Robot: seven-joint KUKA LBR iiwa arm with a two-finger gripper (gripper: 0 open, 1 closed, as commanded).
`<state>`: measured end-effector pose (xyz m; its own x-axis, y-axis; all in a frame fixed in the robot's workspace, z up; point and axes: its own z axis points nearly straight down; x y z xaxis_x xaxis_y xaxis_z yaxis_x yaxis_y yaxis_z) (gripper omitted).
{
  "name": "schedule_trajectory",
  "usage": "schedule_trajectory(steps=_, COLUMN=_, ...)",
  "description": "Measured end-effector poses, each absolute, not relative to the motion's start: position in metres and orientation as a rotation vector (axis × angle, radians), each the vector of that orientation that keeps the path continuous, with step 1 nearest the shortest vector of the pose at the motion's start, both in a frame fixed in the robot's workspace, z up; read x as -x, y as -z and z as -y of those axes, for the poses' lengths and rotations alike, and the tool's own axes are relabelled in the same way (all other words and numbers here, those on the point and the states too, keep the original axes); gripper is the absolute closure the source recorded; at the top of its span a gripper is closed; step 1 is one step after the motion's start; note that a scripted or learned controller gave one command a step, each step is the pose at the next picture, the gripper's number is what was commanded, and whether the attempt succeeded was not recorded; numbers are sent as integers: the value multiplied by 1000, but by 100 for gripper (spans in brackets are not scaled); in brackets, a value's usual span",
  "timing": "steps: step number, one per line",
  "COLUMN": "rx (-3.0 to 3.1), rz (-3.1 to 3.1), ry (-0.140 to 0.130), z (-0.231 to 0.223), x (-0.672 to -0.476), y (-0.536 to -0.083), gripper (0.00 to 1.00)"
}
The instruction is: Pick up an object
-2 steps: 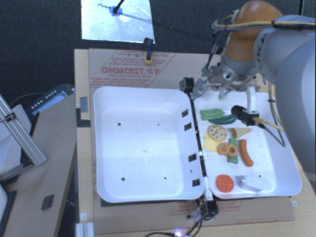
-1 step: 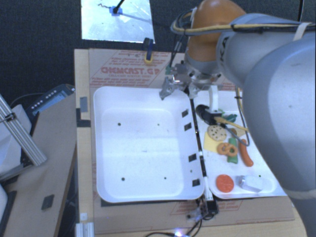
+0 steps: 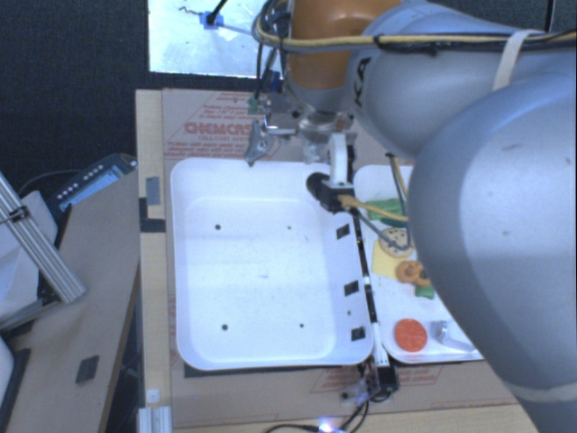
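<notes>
A red round piece (image 3: 411, 335) is lying at the near end of the right bin (image 3: 424, 356), with an orange piece (image 3: 416, 274) and a green piece (image 3: 386, 208) lying farther back. The gripper (image 3: 284, 150) is hanging over the far edge of the left bin (image 3: 261, 273), fingers spread and gripping nothing.

Bulky grey arm (image 3: 487, 197); glossy orange band (image 3: 334, 25); pale strap (image 3: 508, 57), perhaps tape.

You see the claw (image 3: 281, 147) hanging above the far rim of the left bin (image 3: 261, 278). The right bin (image 3: 431, 356), partly hidden under the arm, holds a red disc (image 3: 410, 335), an orange piece (image 3: 416, 274), a yellow piece (image 3: 388, 262) and a green item (image 3: 388, 208).
</notes>
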<state>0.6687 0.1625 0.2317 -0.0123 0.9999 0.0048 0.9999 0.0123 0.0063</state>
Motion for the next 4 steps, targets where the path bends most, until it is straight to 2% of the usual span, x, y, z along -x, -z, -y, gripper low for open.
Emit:
schedule_trajectory(steps=1, rx=-2219, rz=-2235, ry=14, z=-186, x=-603, y=-77, gripper=0)
schedule_trajectory(steps=2, rx=-2217, rz=-2225, ry=-2, z=-184, x=-609, y=-96, gripper=100)
schedule_trajectory(steps=3, rx=-2211, rz=-2232, ry=-12, z=-205, x=-522, y=-226, gripper=100)
schedule_trajectory(steps=4, rx=-2211, rz=-2230, ry=-11, z=-237, x=-514, y=-283, gripper=100)
